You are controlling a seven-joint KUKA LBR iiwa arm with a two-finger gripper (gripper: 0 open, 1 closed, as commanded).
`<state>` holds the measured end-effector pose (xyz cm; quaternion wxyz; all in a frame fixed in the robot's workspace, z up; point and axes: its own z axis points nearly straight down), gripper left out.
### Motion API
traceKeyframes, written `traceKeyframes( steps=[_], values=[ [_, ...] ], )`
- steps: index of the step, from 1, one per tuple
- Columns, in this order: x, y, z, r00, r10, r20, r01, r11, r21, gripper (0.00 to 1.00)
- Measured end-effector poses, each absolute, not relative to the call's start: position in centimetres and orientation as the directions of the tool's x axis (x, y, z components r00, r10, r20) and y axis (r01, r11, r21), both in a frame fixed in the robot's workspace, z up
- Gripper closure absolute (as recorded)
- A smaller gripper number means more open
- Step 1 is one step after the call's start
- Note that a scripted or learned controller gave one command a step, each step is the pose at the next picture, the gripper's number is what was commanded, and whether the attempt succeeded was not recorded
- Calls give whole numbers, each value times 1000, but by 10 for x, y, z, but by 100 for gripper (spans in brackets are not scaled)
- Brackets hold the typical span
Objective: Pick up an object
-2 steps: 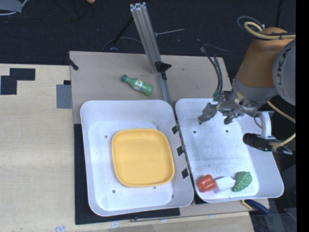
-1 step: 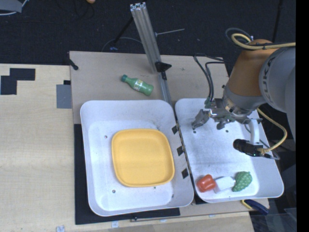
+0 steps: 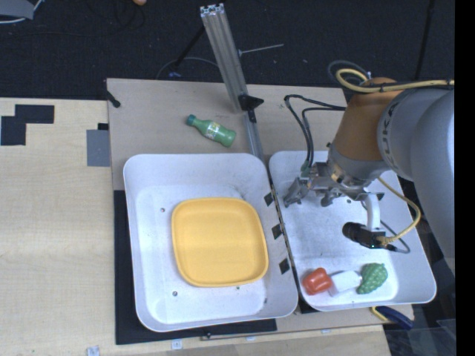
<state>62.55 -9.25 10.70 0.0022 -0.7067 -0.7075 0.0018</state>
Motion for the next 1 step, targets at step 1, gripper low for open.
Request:
traceKeyframes(
  steps=[1],
  values=[
    [626,-94,120,1,1000,0,1000,-1,-1,100]
  ],
)
